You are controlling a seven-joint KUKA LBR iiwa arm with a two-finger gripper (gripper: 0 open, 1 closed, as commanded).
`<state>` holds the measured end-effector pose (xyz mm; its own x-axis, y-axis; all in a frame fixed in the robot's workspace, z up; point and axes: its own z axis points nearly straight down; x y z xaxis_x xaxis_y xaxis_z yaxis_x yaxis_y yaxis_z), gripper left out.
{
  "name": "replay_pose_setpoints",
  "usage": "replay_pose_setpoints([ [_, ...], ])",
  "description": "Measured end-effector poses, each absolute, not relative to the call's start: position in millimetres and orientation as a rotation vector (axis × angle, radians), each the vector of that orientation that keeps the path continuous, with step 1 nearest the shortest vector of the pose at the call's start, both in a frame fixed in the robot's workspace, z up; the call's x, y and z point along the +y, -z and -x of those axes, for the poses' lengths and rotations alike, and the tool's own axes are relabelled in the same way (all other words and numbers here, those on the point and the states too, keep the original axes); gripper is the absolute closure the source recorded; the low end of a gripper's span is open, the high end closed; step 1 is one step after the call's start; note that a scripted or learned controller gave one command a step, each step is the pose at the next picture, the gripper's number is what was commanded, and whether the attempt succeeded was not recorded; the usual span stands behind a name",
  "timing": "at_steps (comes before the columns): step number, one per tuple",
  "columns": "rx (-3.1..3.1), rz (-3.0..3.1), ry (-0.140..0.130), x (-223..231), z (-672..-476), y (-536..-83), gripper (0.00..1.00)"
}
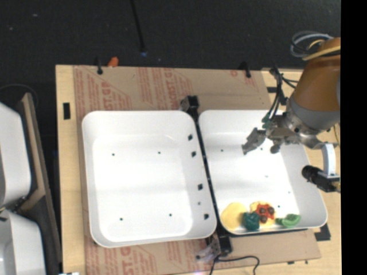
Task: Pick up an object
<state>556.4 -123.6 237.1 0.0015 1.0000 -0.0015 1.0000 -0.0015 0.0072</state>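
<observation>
End effector [261, 142]: hovering over the right bin [229, 125], fingers spread, pinching nothing.
Toys [261, 213]: looking small, light, probably soft; gripping across the teal piece [250, 221] seems best.

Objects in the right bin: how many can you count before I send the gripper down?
4, all clustered at the right bin's near edge: a pale yellow piece, a teal object, a red-and-orange object, a green piece. They overlap, so more may be hidden.

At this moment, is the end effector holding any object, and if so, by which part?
Nothing is held. The end effector hangs with nothing between its fingers above bare floor of the right bin, while the small objects lie at that bin's near edge.
</observation>
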Motion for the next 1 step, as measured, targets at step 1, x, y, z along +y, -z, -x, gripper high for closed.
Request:
replay_pose_setpoints([
  [1, 2.222, -2.230, 0.008, -141.3, -507.8, -139.2, 0.00],
])
